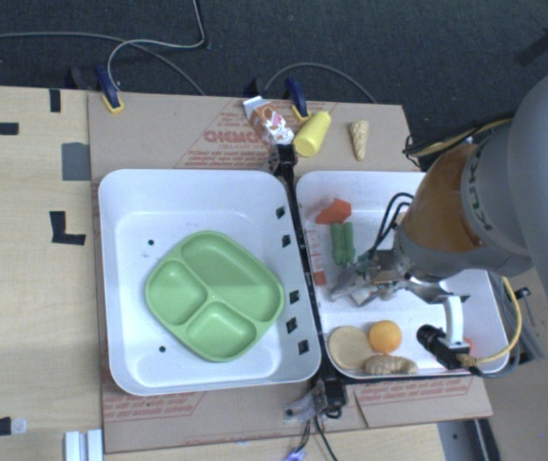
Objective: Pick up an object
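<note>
Arm [504, 200] is the biggest thing in frame, comes in from the right, grey bulk cut off by the frame edge, orange band above the wrist covering the right bin's upper right part. Bench [24, 257] runs well left of the claw, pale wood with black marks, cardboard sheet [226, 137] under both bins. Left bin [120, 209] sits left of the claw across the black divider; it holds a green divided plate [214, 294], tilted on the diagonal, well apart from the claw. Right bin [489, 373] is the one the claw is in; much of its floor is hidden by the arm. Claw [355, 286] is low over the left-middle of that bin, metal fingers pointing left; can't tell whether they're apart or together, the tips blur into the grey clutter there, and nothing is clearly seen between them. Green long item [343, 242] lies just up-left of the claw, upright in frame, lower end close to or touching the claw, can't tell which. Orange-red piece [332, 211] sits just above that. Below the claw: tan flat round thing [347, 346], a small orange ball [384, 336] just right of it, a beige lumpy piece [391, 364] at the bin's near wall. Black-and-white fitting [443, 339] is down-right of the claw. Outside the bins, up-left of the claw: yellow bottle-like item [312, 133], small printed packet [268, 120], pale cone [359, 139]. Cables trail across the dark floor at top.
</note>
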Tool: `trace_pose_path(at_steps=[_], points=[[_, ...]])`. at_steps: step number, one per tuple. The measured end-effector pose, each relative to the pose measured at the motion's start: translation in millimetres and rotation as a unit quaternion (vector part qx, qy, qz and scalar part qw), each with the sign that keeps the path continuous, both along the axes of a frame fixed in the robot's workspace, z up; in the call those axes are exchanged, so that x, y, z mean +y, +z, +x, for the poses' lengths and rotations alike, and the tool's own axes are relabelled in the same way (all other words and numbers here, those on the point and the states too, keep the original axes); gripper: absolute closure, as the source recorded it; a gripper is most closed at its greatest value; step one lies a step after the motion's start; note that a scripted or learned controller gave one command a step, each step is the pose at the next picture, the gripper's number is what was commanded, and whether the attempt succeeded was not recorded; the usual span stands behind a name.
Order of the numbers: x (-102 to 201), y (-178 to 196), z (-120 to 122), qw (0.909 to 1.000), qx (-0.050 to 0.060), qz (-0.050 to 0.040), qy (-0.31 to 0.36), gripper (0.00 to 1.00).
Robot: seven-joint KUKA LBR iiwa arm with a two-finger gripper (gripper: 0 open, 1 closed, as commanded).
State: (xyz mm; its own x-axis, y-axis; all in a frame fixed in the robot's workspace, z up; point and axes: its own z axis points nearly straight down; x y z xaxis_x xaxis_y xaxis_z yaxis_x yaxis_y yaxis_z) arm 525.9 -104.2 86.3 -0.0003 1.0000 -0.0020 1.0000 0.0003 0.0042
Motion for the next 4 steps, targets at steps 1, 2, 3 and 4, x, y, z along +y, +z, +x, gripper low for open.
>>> trace_pose_path(at_steps=[1,2,3,4], points=[[-0.3,10.1,0.5,1.0,0.0,-0.0002,0.0,1.0],[65.0,98.0,43.3,1.0,0.002,0.0012,0.001,1.0],[118.2,143.3,38.7,1.0,0.002,0.0013,0.001,1.0],[151.0,97.1,11.0,1.0,0.004,0.0011,0.001,1.0]])
